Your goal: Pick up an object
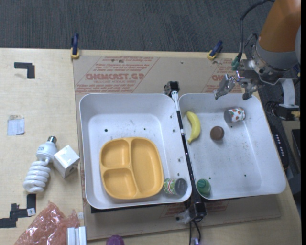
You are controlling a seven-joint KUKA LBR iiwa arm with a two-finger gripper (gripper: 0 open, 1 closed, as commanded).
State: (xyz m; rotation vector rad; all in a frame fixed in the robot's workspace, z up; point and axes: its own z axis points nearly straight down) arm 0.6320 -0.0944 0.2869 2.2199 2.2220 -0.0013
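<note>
Gripper (234, 89): hovered over right bin's (267, 182) far edge, fingers spread, holding nothing
Banana (192, 126): lay at right bin's left side
Brown ball (217, 133): just beside banana

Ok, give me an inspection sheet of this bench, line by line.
Surface: two white bins, left bin and right bin, on a printed board.
Job's things: banana, brown ball and patterned cup in the right bin; green-capped item at its near-left corner.
Clutter: yellow divided plate and small can in the left bin; spiral bulb, white cube and pink bag outside.
Gripper: gripper above the right bin's far edge, fingers apart, holding nothing.
Cables: black cable above the wrist.
Surroundings: dark carpet beyond.
</note>
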